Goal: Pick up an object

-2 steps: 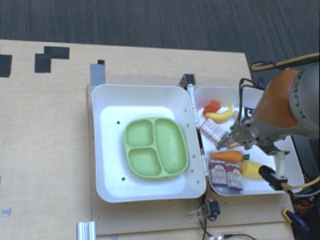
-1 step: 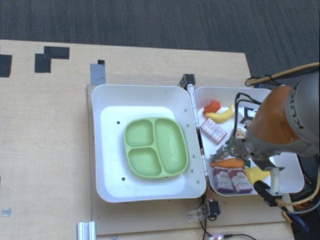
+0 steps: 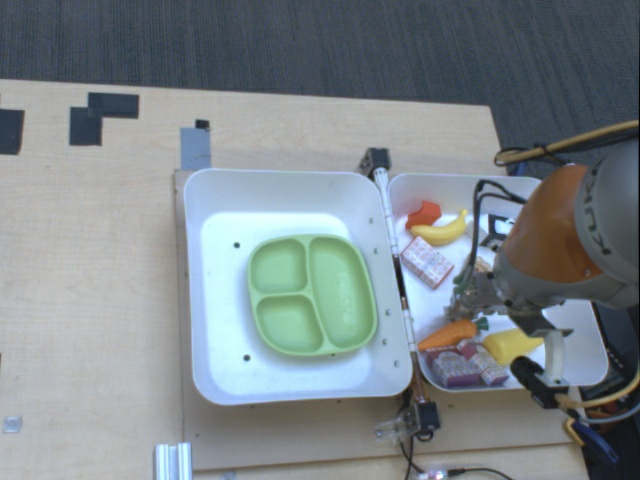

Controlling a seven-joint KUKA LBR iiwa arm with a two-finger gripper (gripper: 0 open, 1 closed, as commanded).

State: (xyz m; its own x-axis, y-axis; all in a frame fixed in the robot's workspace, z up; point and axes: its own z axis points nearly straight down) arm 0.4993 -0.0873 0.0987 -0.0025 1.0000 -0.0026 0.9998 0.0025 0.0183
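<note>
Wooden bench; grey carpet beyond.

Arm bent low, gripper seemingly pointing straight down.

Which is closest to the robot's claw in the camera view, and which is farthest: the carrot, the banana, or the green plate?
Counted from the gripper in the right bin:
1. The carrot, just below it, near the front of the right bin.
2. The banana, farther back in the same bin.
3. The green plate, away to the left, in the middle of the left bin.
</note>
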